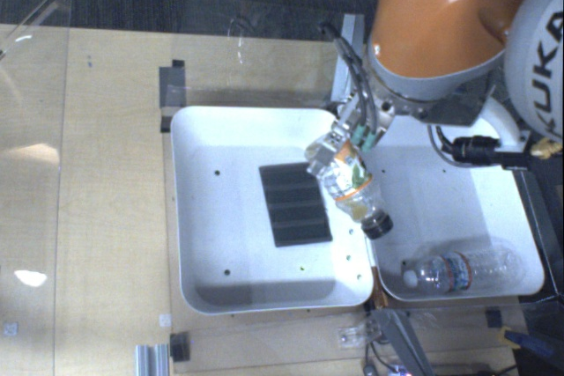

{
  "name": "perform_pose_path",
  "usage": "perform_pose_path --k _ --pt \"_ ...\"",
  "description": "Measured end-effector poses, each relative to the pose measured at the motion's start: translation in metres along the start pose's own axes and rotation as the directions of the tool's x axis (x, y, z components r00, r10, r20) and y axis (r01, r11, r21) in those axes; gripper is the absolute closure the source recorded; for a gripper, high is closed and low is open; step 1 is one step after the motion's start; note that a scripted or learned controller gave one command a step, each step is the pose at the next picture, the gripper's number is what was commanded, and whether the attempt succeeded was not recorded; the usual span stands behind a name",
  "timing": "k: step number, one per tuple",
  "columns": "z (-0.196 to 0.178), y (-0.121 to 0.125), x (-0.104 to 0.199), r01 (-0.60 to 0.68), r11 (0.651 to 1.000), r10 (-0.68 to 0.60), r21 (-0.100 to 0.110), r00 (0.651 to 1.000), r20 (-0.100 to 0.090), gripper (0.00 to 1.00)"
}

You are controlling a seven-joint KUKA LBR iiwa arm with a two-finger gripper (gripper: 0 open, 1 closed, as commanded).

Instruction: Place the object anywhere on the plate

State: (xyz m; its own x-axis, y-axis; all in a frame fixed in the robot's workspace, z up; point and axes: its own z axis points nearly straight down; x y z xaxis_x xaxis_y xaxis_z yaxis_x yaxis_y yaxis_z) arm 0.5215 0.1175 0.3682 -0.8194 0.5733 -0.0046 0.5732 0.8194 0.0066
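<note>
- Bench (97,189): pale wood surface under a clear sheet that catches glare at the left; dark carpeted floor runs along the top of the view.
- Arm (441,4): grey, with a broad orange band above the wrist, reaching in from the right and hanging over the divide between the two bins; a black cable trails off its right side.
- Left bin (203,216): shallow, white, rounded corners, with a few small dark holes in its floor.
- Right bin (423,172): shallow, white, set just beside the left bin and partly covered by the arm.
- Plate (295,203): dark, rectangular, ribbed, lying flat near the middle of the left bin.
- Second bottle (458,269): clear plastic with a blue label and white cap, lying on its side along the near edge of the right bin, well apart from the plate.
- Bottle (352,189): small, clear, with an orange and green label and a dark cap (cap end pointing down and to the right), tilted above the shared wall of the bins, just right of the plate and not on it.
- Gripper (339,152): fingers clamped on the upper end of the small clear bottle, holding it off the bin floor.
</note>
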Motion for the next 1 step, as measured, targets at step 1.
perform_pose_path --k 1 --pt "0.0829 0.0595 -0.0093 0.280 0.960 -0.280 0.001 0.960 -0.003 1.00"
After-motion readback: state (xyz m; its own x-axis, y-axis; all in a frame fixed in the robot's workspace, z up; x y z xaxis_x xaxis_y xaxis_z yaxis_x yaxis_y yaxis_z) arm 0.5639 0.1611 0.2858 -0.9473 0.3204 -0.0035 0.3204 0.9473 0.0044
